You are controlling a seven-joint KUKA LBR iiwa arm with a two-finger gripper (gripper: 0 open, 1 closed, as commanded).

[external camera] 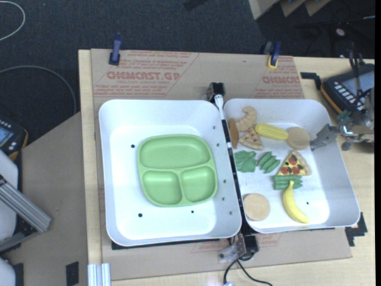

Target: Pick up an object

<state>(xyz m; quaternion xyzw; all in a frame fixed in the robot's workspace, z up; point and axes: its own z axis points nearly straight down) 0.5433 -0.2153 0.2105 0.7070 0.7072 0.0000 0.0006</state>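
The right bin (342, 186) holds several toy foods: a yellow corn cob (271, 131), a tan round bun (297, 138), a small pizza slice (250, 137), a brown biscuit figure (246, 119), green beans (256, 161), a topped pizza slice (294, 165), a banana (293, 204) and a round cracker (256, 205). My gripper (326, 137) reaches in from the right, low over the bin's right side, just right of the bun. Nothing shows in its grasp.
In the left bin (119, 177) lies a green divided plate (177, 169). A black cable (226, 136) runs along the seam between the bins. Blue (115, 49) and yellow (273, 55) clamps hold the board's far edge. A dark device (351, 91) sits at the right.
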